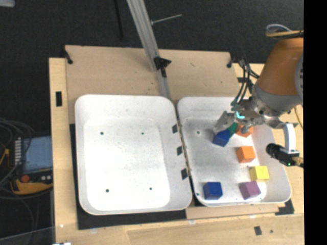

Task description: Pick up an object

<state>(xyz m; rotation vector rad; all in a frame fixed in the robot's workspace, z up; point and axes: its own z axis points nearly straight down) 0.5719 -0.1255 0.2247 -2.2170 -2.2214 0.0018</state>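
While the gripper (228, 126) hangs low in the right bin (204, 108) near its back edge, seemingly pinching a blue block (221, 138), the grasp looks underway, needing a straight lift next.

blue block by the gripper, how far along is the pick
Done: the arm has reached into the right bin, and the gripper sits right at the tilted blue block. In hand: nothing clearly; whether the block is gripped cannot be told. Left: a confirmed grip and a lift. The orange block, yellow block, purple block and second blue block lie untouched.
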